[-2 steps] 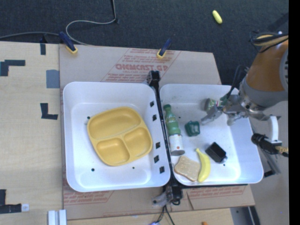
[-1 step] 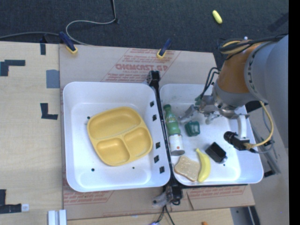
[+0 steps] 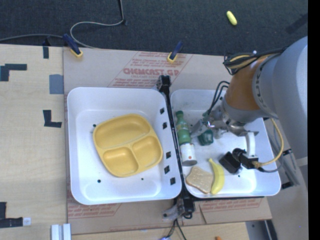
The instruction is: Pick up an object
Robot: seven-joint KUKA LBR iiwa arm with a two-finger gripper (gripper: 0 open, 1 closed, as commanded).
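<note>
The gripper [image 3: 204, 130] is reaching into the right bin [image 3: 260, 184], hanging over a small green object [image 3: 205, 138]; I cannot tell its state. A green bottle [image 3: 182, 134], banana [image 3: 218, 175] and bread [image 3: 199, 179] are lying nearby. A yellow tray [image 3: 128, 144] is sitting in the left bin [image 3: 80, 149].

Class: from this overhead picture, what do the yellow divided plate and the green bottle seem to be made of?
Yellow divided plate: probably moulded plastic, smooth and matte; uniform colour and rounded compartment ridges. Green bottle: likely plastic or glass, slightly glossy; dark translucent-looking body, too small to settle.
</note>
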